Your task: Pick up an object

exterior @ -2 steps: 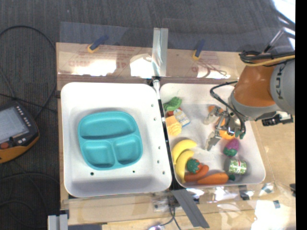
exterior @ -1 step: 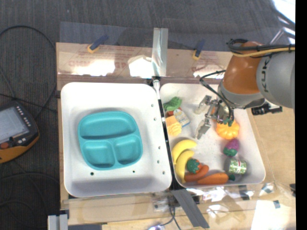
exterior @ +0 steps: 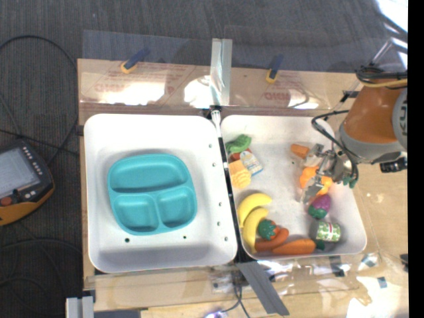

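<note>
Toys crowd the right bin (exterior: 361, 240), so the end effector (exterior: 324, 171) hangs low over an orange piece (exterior: 310, 176) at its right side, grip state impossible to tell.

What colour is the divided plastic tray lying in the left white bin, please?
Teal, a blue-green. The three-compartment divided plastic tray shows plainly in the camera view, resting in the left white bin.
</note>
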### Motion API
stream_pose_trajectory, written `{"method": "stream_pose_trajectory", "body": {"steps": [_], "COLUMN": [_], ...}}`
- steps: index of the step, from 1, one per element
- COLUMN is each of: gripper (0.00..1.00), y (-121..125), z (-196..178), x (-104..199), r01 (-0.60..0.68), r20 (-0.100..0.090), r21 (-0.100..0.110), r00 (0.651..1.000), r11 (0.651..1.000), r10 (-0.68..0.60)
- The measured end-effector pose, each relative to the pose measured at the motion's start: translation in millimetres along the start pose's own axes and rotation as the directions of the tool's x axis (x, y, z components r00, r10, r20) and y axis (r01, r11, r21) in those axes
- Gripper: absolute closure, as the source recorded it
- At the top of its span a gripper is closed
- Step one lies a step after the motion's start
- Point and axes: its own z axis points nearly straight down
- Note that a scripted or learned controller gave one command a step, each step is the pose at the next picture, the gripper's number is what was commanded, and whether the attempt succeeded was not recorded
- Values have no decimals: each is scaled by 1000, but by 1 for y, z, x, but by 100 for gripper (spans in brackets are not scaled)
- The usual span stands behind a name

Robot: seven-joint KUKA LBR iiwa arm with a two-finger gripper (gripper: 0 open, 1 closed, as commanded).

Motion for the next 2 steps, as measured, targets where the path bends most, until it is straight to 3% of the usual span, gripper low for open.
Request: {"method": "stream_pose_trajectory", "body": {"steps": [1,2], "gripper": [0,0], "y": [21,48], "z": [-1,-1], "x": [26,22], "r01": [-51,-63], "r20": [4,3], "r21": [2,3], "r00": [999,998], "r11": [999,998], "r10": [51,63]}}
